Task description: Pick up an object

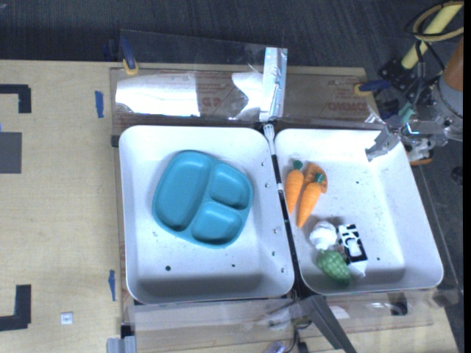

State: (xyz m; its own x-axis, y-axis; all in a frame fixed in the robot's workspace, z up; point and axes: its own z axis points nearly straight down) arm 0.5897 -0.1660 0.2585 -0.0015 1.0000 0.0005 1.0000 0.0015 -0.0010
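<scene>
Sitting in the left bin (140,197) is a blue tray (204,198). Over in the right bin (405,219), two carrots (303,190) lie near its left wall, with a white-and-black toy (346,243) and a green ball (335,266) below. At its far right corner hovers the gripper (383,147), holding nothing.

The two bins (140,271) look like smooth white plastic with a slight sheen. The divided blue tray (202,197) is matt plastic. The carrots (303,188) appear soft and cloth-like (plush), as does the green object (335,265). The bench top (59,197) shows pale wood grain. The gripper (383,147) looks like dull grey metal
</scene>
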